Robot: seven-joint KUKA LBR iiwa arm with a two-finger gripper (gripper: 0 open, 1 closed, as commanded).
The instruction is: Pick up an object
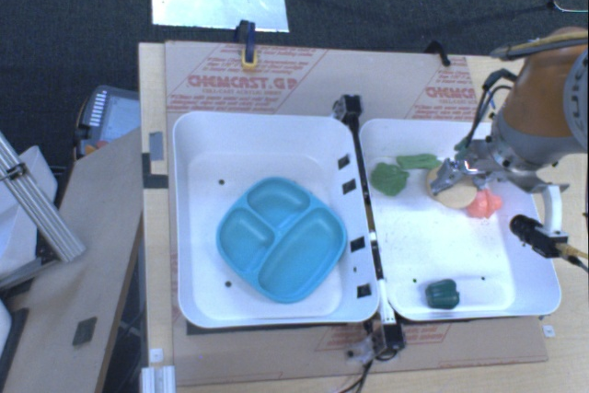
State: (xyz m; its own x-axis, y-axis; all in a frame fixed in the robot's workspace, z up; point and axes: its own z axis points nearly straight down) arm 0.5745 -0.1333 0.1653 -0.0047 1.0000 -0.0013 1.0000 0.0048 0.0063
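The left bin [198,143] holds a blue divided plate [280,238] with three compartments, lying near its middle, while the right bin [534,290] holds a light green leafy piece [390,179] beside a flatter green one [419,162], a small pink object [483,203], a pale round item [442,186] and a dark green pepper-like piece [442,294] near the front wall. The gripper [456,172] hangs low over the far part of the right bin, right at the pale item and just beside the pink one, and whether it grasps anything cannot be told.
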